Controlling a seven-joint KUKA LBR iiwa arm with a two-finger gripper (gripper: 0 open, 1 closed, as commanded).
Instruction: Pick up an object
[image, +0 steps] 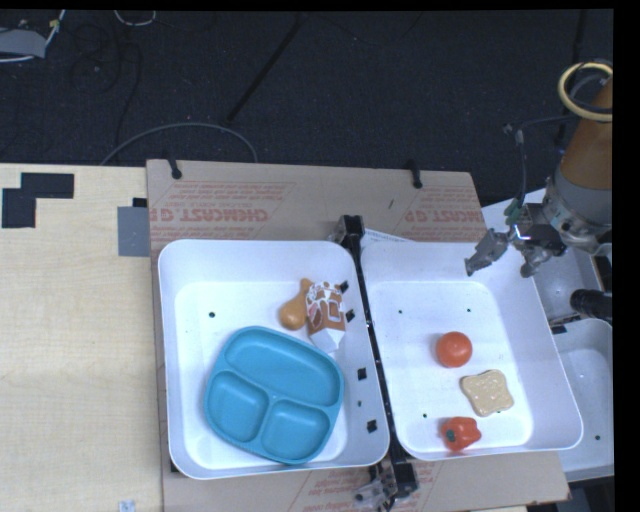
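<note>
The tool (510, 252) hangs over the right bin's (530, 300) far right corner, fingers spread apart, nothing between them. In that bin a tomato (454, 348) lies mid-floor, toast (487, 392) just nearer, a red pepper (460, 433) by the near edge. The left bin (185, 300) holds a blue divided plate (274, 394) and a drumstick (295, 308) beside a small brown-and-white item (326, 306).

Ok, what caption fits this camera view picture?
Robot tool hovers over the right bin holding a tomato, toast and pepper.
</note>
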